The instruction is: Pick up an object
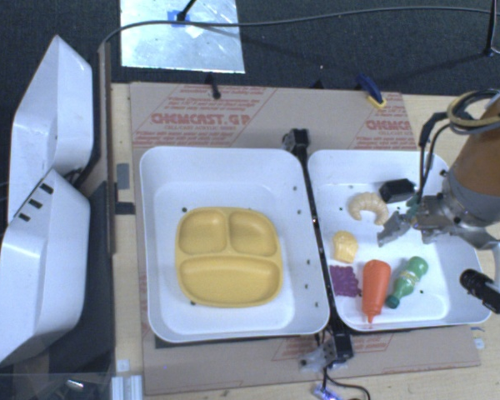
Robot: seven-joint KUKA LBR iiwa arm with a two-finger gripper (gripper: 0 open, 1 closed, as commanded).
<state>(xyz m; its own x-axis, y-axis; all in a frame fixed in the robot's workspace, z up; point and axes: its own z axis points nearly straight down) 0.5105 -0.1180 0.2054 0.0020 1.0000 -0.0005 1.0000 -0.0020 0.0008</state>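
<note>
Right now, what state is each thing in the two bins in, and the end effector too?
Yellow tray: flat in the left bin, nothing in its compartments.
Croissant: lying loose in the right bin.
Yellow piece: loose.
Purple grapes: loose, beside the carrot.
Carrot: lying flat.
Green bottle: on its side.
Black item: loose.
End effector: low beside the croissant, nothing seen held.

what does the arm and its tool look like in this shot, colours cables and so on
The arm enters from the view's right with a broad orange band over a grey wrist section. Dark cables, one yellowish, loop around its top. The tool is grey metal and ends in slim fingers. A black part juts out lower down.
</note>
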